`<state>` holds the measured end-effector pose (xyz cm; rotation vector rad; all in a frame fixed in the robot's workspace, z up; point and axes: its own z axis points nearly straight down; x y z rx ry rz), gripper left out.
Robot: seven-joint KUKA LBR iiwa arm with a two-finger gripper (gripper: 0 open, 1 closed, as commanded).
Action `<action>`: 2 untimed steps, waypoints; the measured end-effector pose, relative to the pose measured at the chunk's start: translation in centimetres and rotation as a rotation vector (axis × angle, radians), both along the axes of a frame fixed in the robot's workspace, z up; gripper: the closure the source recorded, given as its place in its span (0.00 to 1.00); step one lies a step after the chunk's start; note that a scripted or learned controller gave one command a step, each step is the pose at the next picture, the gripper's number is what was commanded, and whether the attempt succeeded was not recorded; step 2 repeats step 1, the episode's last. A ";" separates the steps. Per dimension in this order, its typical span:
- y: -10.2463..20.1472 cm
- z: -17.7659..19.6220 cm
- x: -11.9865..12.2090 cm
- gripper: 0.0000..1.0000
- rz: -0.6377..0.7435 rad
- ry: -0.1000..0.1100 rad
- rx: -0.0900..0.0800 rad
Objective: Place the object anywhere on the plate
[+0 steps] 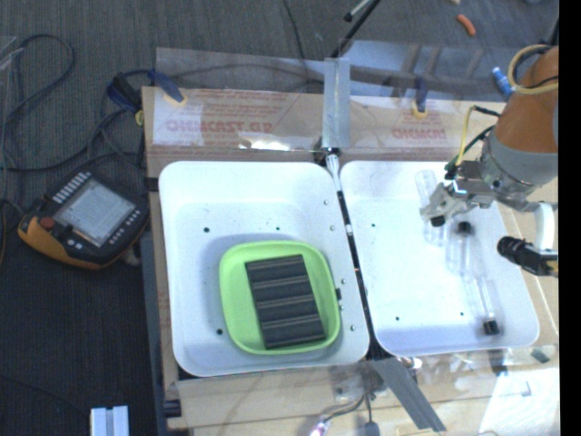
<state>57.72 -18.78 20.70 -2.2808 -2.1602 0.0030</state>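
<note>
A green square plate [233, 284] with rounded corners lies in the left bin [186, 207], toward its front. On the plate rests a dark grey ridged block [286, 301], lengthwise and covering most of the plate's middle. My gripper [451, 213] hangs over the right bin [399, 280], near its back right part and well apart from the plate and the block. Nothing shows between it and the bin floor.
A metal divider [334, 116] stands between the bins at the back. A teach pendant [86, 216] and cables lie on the floor to the left. A small black piece [490, 327] sits near the right bin's front right corner.
</note>
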 end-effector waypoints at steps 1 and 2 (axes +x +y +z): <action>0.0 0.0 0.0 0.00 0.000 0.000 0.000; 0.0 0.0 0.0 0.00 0.000 0.000 0.000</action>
